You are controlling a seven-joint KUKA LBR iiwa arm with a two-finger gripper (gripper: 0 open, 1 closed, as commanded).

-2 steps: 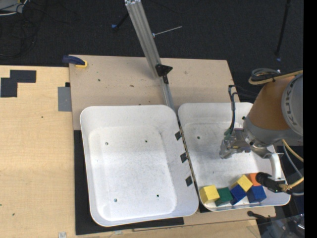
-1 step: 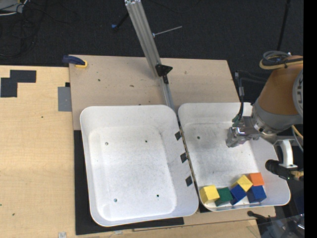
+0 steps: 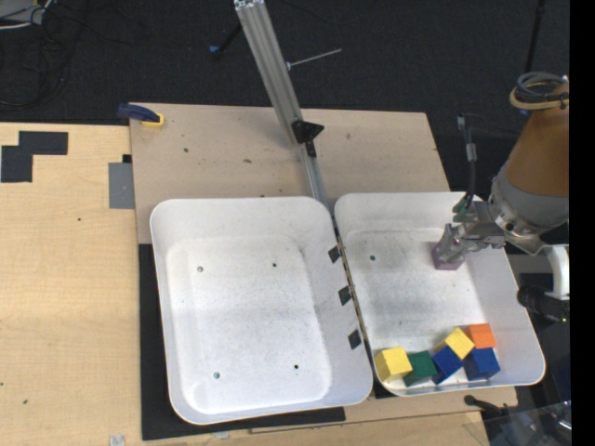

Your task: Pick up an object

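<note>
Looks like a robotics lab: plywood bench (image 3: 279,147), two white bins (image 3: 246,309), aluminium rail (image 3: 274,72) on a clamp, loose cables (image 3: 23,3) over dark carpet.

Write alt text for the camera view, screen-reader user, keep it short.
The grey arm with the orange band reaches in from the right, its gripper low over the right bin, well above a cluster of blocks in yellow, green, blue and orange at that bin's near edge. The left bin sits beside it on a wooden bench.
</note>
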